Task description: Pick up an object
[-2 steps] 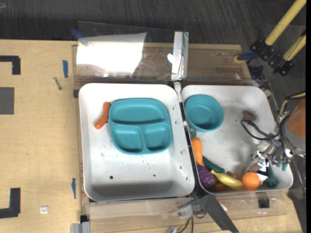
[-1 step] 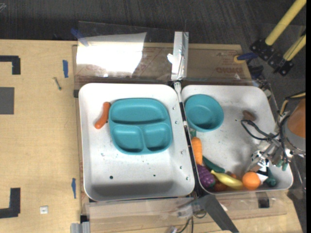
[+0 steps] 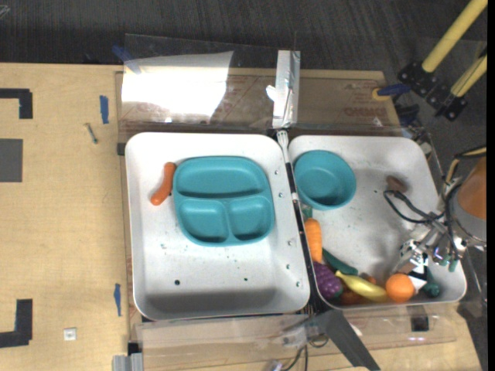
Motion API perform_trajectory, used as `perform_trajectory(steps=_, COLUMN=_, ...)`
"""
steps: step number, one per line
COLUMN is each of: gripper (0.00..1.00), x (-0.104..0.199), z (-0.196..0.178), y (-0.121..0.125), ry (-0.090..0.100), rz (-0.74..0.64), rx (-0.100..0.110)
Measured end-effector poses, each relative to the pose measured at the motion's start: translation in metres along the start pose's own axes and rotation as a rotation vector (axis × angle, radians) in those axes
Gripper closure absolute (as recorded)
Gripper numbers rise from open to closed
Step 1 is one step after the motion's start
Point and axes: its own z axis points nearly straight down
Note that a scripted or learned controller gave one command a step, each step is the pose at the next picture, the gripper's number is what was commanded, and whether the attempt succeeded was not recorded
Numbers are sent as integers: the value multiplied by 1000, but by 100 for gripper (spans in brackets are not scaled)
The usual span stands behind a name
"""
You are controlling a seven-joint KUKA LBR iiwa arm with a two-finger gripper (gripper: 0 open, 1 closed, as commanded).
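Note:
In the right bin lie a teal bowl, an orange carrot, a purple grape bunch, a yellow banana and an orange fruit. My gripper hangs low at the bin's right side, just above and right of the orange fruit, with cables trailing from it. Nothing shows between its fingers. The arm's orange band sits at the right edge. The left bin holds a teal divided plate and a small orange carrot.
A clear plastic sheet and a metal divider post stand behind the bins. Yellow poles cross the top right corner. A small brown item lies near the right bin's far wall. The wooden bench extends left.

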Motion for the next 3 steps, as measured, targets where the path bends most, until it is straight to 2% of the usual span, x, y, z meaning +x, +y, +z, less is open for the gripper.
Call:
perform_trajectory(steps=1, gripper=100, x=-6, z=-15, y=7, ry=-22, rz=-4, rx=-12)
perform_trajectory(steps=2, gripper=100, x=-29, z=-10, y=89, ry=7, rz=56, rx=2)
perform_trajectory(steps=3, gripper=0, x=-30, z=-11, y=86, ry=6, rz=61, rx=4)
